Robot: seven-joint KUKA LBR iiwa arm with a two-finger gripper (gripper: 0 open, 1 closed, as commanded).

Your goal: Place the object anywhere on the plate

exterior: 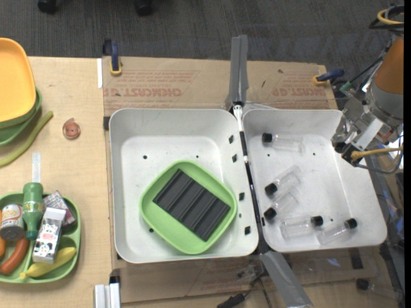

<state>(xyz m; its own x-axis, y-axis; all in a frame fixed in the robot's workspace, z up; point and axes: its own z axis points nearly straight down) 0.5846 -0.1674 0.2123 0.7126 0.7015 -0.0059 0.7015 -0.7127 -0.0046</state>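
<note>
Over at the right edge, arm (389, 85) reaching in at a slant: orange band high up, grey wrist below, angled down and to the left. Gripper (349, 141) hanging over the far right rim of the right bin (367, 201), well apart from everything lying inside. Open or closed? Cannot tell from this angle.

Now the count, front to back. In the right bin, five clear vials (298, 226) with black caps, all lying flat on the bin floor. Nearest the front wall, two almost in a line, caps at their right ends. A step back, two more on the left side, roughly parallel, caps pointing toward the front left. Farthest back, the fifth near the far wall, cap at its left end.

Next door in the left bin (128, 165): one green plate (151, 204), sitting toward the front and turned at an angle, with one dark ribbed mat (192, 201) lying on it.

Out on the wooden bench at left, one green tray (74, 236) packed with food items, one green bottle (32, 207) among them. Farther back, one small pink round thing (72, 129), then a yellow plate (14, 82) stacked on green ones. At the far edge of the cardboard (173, 85), two clamps (114, 59), one per corner.
</note>
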